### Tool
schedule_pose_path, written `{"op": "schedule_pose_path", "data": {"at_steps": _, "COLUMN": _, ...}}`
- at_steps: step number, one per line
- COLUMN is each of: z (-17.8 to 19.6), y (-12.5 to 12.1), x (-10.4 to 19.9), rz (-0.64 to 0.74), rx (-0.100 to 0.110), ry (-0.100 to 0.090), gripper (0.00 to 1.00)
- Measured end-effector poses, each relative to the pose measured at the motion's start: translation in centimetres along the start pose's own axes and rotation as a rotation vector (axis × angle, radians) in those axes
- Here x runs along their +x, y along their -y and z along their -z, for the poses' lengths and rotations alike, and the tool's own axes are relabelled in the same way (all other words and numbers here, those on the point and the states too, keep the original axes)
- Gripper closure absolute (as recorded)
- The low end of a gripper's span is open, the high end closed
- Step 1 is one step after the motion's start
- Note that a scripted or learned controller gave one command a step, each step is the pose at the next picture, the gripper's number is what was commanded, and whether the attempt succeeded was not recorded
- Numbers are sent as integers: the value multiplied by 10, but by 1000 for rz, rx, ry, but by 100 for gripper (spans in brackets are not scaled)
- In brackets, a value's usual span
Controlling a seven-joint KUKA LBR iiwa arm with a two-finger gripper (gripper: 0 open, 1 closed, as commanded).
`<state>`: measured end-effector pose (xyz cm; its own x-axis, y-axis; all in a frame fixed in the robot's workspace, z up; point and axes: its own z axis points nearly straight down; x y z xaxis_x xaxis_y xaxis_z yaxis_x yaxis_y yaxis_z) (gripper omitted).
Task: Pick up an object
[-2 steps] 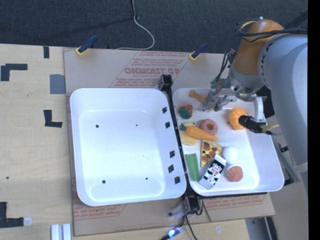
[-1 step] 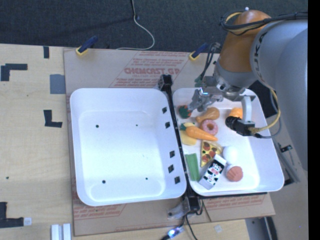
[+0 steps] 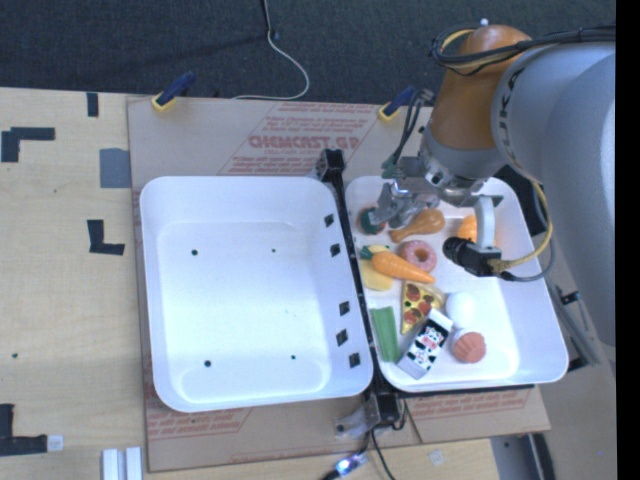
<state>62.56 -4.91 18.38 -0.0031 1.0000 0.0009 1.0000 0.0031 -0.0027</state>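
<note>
nearest the lens, at the 6 o'clock edge of the right bin (image 3: 535, 368), a black-and-white carton (image 3: 424, 345) lies beside a reddish round fruit (image 3: 467, 347), as the grey arm (image 3: 560, 98) reaches in from 3 o'clock and lowers its gripper (image 3: 392, 208) into the bin's crowded 11 o'clock corner. whether the pincer is spread or pressed together cannot be told from this angle; nothing is seen pinched in it.

its likely target sits right under the tool: a small dark green piece (image 3: 372, 220) and a tan, pear-like piece (image 3: 420, 222), both close to the bin's left wall. the risk, judged from the clutter, is plain: the items lie touching or nearly so, and a closing grip could catch two at once, nudge one aside, or scrape the divider (image 3: 345, 258) between the bins. the rounded, smooth-looking pieces may also squirt out sideways. a black cable (image 3: 480, 258) looping off the wrist hangs over the toys and could drag on them.

the count in the right bin, as far as can be made out: one carrot (image 3: 400, 264), one pink doughnut (image 3: 423, 256), one yellow piece (image 3: 377, 279), one pizza slice (image 3: 417, 302), one green strip (image 3: 384, 330), one white egg-like ball (image 3: 462, 306), one orange piece (image 3: 466, 228) partly hidden at 1 o'clock, plus carton, fruit, green piece and pear. the left bin (image 3: 245, 288) makes two bins in all.
</note>
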Motion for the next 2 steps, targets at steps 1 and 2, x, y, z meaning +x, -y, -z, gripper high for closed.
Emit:
{"op": "schedule_pose_path", "data": {"at_steps": 1, "z": 0, "y": 22, "x": 11, "rz": -1, "rx": 1, "ry": 1, "gripper": 100}}
{"op": "schedule_pose_path", "data": {"at_steps": 2, "z": 0, "y": -45, "x": 24, "rz": 1, "rx": -6, "ry": 1, "gripper": 100}}
